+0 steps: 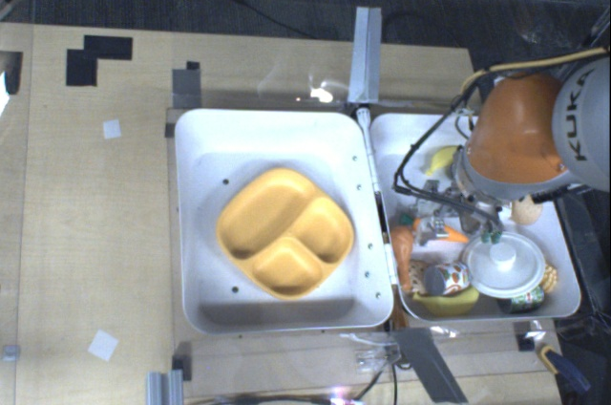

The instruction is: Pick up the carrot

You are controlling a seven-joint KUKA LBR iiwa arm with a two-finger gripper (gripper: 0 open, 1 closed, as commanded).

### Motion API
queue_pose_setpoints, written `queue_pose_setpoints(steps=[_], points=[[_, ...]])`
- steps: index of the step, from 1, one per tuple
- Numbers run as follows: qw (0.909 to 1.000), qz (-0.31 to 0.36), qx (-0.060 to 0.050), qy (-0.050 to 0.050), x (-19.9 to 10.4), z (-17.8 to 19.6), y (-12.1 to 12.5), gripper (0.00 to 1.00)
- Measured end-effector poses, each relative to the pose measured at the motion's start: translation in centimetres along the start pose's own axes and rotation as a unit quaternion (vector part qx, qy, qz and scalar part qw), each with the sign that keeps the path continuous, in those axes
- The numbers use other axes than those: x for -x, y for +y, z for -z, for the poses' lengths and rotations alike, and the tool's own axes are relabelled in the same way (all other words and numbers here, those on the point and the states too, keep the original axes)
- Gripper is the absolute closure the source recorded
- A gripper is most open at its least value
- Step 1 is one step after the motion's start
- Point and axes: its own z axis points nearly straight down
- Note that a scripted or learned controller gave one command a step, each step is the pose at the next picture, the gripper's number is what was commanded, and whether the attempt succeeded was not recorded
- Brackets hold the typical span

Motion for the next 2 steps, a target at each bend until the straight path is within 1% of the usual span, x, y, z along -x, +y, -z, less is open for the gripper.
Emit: queue_pose_setpoints(steps=[1, 2], points=[[0.9999, 0.01, 0.0, 0.002, -3.2, 18.1, 2.2, 1.0], [0.9844, 0.176, 0.002, 0.008, -4.9, 12.3, -0.4, 1.0]])
